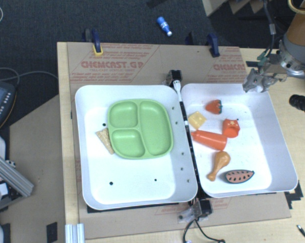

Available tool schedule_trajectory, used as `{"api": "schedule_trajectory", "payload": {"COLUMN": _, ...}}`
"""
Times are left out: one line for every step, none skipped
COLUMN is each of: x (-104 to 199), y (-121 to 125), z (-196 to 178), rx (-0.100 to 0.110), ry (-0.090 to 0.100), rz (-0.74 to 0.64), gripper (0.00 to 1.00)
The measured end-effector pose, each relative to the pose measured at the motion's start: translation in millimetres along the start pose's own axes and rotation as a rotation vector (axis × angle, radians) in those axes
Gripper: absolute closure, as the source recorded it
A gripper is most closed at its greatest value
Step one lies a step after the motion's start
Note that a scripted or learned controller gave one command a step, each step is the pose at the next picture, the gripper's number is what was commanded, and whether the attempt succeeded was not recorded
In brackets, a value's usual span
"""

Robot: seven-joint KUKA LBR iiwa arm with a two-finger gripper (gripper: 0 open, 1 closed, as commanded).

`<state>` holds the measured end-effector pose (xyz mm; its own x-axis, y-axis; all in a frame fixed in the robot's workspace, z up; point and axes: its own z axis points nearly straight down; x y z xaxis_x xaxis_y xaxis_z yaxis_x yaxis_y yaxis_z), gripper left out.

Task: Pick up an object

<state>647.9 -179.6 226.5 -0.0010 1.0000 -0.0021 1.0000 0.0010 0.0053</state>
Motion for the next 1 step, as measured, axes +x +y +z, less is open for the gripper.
{"api": "schedule_trajectory", "payload": {"x": 45.4, "y": -5.8, "z": 5.6, "rx": 0.008, "ry": 0.004, "rz": -0.003, "gripper": 1.00}}
